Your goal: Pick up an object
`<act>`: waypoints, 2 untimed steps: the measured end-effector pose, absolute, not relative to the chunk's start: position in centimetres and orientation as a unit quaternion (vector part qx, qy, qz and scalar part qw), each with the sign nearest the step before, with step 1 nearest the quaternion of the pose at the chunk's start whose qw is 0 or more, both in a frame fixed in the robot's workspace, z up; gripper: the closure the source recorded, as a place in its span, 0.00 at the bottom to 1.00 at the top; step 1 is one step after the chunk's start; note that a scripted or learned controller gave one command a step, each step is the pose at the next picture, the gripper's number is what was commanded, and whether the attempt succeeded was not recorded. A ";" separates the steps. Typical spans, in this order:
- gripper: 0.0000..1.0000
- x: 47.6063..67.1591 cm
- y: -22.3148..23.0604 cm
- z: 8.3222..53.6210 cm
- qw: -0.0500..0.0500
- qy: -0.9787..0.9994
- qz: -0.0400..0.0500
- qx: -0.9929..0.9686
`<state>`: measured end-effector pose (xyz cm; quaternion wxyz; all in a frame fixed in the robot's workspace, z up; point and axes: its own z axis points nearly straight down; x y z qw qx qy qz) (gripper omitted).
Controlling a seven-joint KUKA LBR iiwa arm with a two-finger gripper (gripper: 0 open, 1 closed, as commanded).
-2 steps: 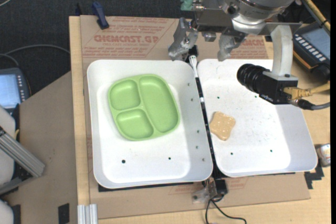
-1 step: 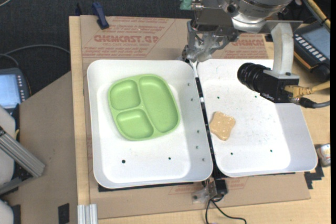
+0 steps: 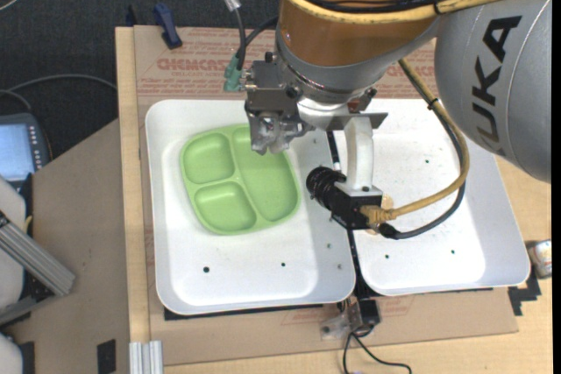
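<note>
A light green divided plate (image 3: 237, 179) with three compartments lies flat in the left white bin (image 3: 175, 276), in its upper middle. My gripper (image 3: 273, 136) hangs under the big orange and grey wrist, right over the plate's far right rim. The wrist hides that corner of the plate. I cannot make out whether the gripper touches the plate.
The right white bin (image 3: 438, 258) sits beside the left one, their rims meeting near the middle. A black connector with a yellow hose (image 3: 351, 201) hangs from the arm over that seam. Both bins rest on a cardboard sheet (image 3: 140, 188).
</note>
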<state>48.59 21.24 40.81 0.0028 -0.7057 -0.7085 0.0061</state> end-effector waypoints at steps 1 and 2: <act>1.00 47.9 22.5 50.3 -0.001 -0.708 -0.005 -0.706; 1.00 48.4 17.6 42.3 0.002 -0.705 0.005 -0.709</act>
